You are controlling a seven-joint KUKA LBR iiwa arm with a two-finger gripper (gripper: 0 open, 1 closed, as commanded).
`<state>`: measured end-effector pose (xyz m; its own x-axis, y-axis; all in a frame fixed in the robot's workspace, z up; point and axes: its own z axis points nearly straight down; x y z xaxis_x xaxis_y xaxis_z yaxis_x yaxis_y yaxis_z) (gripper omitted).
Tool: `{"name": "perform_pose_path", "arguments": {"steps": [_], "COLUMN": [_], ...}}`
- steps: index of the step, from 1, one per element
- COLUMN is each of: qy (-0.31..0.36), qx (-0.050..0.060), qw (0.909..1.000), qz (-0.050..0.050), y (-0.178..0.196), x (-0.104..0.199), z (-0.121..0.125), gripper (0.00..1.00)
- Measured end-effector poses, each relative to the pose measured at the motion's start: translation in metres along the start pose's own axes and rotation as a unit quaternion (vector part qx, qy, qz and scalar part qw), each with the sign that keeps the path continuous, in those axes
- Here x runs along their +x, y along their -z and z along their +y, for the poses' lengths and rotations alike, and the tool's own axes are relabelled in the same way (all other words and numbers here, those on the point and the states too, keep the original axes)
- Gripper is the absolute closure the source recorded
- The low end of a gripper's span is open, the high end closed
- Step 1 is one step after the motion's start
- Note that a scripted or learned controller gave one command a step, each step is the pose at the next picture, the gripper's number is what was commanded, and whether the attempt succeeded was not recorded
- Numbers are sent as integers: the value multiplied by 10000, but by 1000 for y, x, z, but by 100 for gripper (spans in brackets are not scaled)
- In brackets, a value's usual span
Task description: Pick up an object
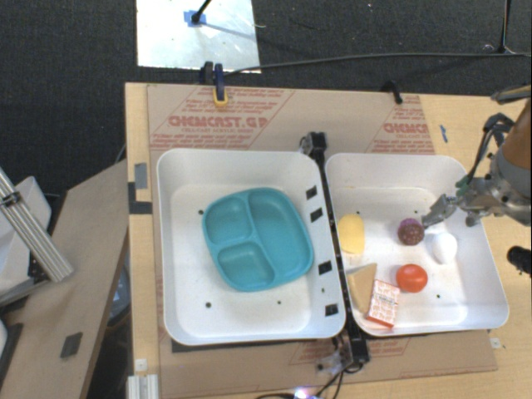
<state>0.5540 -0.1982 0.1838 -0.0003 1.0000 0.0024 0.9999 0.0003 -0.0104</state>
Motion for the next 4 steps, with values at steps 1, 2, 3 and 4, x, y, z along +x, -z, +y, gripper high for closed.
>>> {"name": "perform_pose_path", "arguments": {"steps": [1,2,3,4], "qy": [16,11,8,7], "qx": [-59,-49,-41,-53], "qw": [10000,10000,10000,10000], "qz": [-14,-13,-8,-11], "y": [7,-35,-83,-100], "x": [0,0,4,4], "z": [3,6,-2,-2], "gripper": [0,0,0,0]}}
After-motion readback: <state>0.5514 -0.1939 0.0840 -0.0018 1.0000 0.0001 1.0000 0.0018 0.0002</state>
